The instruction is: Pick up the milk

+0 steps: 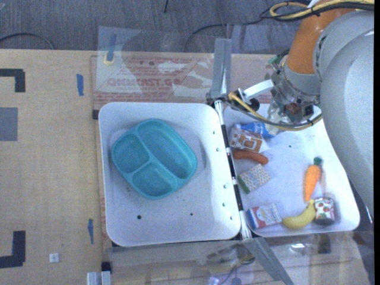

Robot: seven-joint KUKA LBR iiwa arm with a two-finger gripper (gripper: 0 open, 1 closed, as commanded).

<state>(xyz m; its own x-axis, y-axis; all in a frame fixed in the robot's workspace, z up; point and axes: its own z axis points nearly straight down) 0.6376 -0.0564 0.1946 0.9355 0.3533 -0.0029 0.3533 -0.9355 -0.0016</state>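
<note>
- Likely the milk (259, 127) is the blue-and-white carton lying on its side at the far end of the right bin (344, 218). This is a judgement, since its label is too small to read.
- The gripper (289, 110) hangs over that same far end, just to the right of the milk. The wrist hides its tip, so I cannot tell how far open it is or whether it has hold of anything.
- Crowding is the main risk. A brown carton (245, 140) lies against the milk's near-left side, and a sausage (250, 157) lies just beyond that. A descent slightly off to the left could land on the brown carton or pinch both together.
- The milk lies flat and at a slant. A grip across its long side may be too wide and slide off, and a grip on one end could let it swing or drop.
- It sits close to the far wall and the divider (228, 153) between the bins. A push instead of a pinch could jam it into that corner, where it is harder to reach.
- A second small carton (264, 215), red, white and blue, lies at the near-left end next to a banana (298, 217). It could be mistaken for the target.
- Loose cables (249, 103) hang near the wrist and might snag or brush the milk on the way down.
</note>
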